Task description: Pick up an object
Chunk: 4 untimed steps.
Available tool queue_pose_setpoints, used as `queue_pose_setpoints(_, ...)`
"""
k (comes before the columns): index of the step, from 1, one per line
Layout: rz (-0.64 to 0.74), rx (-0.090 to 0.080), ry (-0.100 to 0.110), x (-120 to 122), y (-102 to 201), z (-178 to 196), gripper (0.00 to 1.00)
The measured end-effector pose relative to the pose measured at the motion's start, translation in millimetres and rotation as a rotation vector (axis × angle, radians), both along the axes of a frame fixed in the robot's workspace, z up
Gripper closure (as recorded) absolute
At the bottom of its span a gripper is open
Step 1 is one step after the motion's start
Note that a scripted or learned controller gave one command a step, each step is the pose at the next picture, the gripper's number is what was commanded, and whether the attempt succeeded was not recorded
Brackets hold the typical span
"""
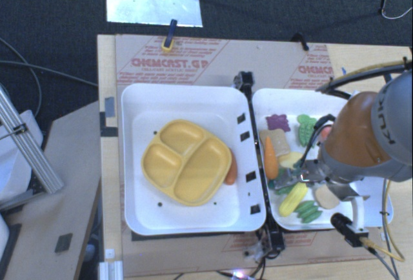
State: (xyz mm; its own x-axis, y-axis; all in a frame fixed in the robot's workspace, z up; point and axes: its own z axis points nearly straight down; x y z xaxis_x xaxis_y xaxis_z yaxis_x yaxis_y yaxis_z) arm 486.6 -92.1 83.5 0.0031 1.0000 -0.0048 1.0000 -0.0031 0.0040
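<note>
Arm [371, 133]: grey with an orange band, reaching in from the right, low over the right bin.
Tool [298, 175]: down among the toys at the right bin's left-middle; whether it is wide, narrow or holding anything cannot be told.
Right bin [284, 95]: white, holds a heap of toy food.
Carrot [271, 157]: orange, lying lengthwise along the bin's left wall, just left of the tool.
Corn [292, 198]: yellow, just below the tool, near the bin's front.
Green pods [308, 212]: beside the corn, at the front edge.
Purple toy [278, 122]: toward the bin's back, above the carrot.
Green toy [305, 128]: right of the purple toy, partly under the arm.
Left bin [139, 117]: white, carries a plate.
Plate [186, 161]: yellow, three compartments, mid-bin, turned at a slant.
Surface [213, 59]: cardboard-covered, under both bins.
</note>
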Motion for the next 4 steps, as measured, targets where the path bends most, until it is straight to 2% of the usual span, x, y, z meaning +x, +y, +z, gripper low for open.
queue_pose_setpoints(1,0.004,0.006,-0.001,2.8,1.2,12.6,1.00)
queue_pose_setpoints(2,0.000,-0.004,-0.008,49.8,-91.9,84.5,1.00)
queue_pose_setpoints(3,0.003,0.007,0.008,-2.3,-65.1,-2.9,1.00)
queue_pose_setpoints(4,0.004,0.005,0.001,0.9,-66.5,11.2,1.00)
